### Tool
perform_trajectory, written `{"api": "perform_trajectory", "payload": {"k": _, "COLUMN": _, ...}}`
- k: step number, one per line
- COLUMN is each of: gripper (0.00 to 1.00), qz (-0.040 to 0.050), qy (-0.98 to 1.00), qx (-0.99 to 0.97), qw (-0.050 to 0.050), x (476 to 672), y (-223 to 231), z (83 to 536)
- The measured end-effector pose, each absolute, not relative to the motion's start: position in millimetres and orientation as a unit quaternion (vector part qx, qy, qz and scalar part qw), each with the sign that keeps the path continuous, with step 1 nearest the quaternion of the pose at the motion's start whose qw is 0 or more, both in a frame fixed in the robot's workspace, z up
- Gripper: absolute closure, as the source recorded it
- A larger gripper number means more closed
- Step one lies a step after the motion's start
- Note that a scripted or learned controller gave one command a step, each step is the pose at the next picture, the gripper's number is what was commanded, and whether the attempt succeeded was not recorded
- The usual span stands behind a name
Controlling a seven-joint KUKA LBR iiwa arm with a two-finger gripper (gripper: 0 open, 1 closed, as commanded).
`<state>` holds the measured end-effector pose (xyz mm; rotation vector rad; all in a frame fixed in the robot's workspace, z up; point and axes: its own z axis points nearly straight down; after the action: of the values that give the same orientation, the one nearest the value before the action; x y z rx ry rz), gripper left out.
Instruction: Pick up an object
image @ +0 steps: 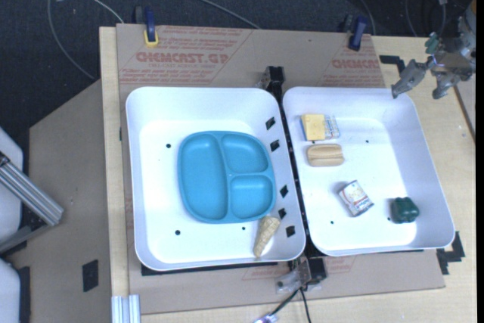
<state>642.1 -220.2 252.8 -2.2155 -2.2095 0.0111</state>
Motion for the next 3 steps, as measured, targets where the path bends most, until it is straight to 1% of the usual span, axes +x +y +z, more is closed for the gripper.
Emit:
{"api": "perform_trajectory", "payload": {"k": 1, "gripper": 0.00, "qz": 0.0000, "qy": -0.707, "qx": -0.707, "qw": 0.000, "x": 644.7, "y": -219.3, "z": 261.4}}
{"api": "perform_trajectory", "payload": {"k": 2, "gripper": 0.00, "qz": 0.0012, "qy": -0.708, "qx": -0.706, "qw": 0.002, "x": 654.5, "y": -220.7, "z": 208.8}}
{"api": "perform_trajectory", "payload": {"k": 3, "gripper": 0.00, "qz": 0.0010, "qy": -0.708, "qx": -0.706, "qw": 0.002, "x": 664.0, "y": -216.7, "z": 153.7}}
